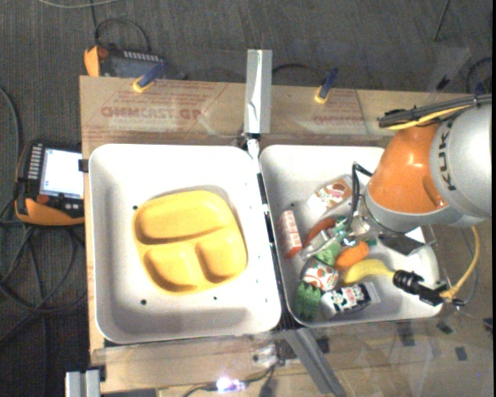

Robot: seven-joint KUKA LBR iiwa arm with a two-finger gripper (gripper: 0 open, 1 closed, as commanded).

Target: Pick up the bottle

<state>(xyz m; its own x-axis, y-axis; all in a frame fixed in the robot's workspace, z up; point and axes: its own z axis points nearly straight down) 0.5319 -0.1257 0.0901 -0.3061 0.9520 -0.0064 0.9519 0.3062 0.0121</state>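
In the right bin (397, 304), a small red and white bottle-like thing (290, 231) lies lengthwise near the left wall. Just right of it a heap holds a white and orange pouch (331, 195), a carrot (353, 255), a banana (369, 270) and green packets (307, 303). My gripper (350, 227) hangs below the orange wrist band, low over the middle of this heap, just above the carrot. The wrist hides whatever lies directly under it. Which item in the heap it touches, I cannot tell.
The left bin (107, 222) holds a yellow divided tray (190, 240). A white and black carton (347, 298) and a round printed packet (320, 277) sit at the right bin's front. The bin walls meet between the two bins (267, 238).
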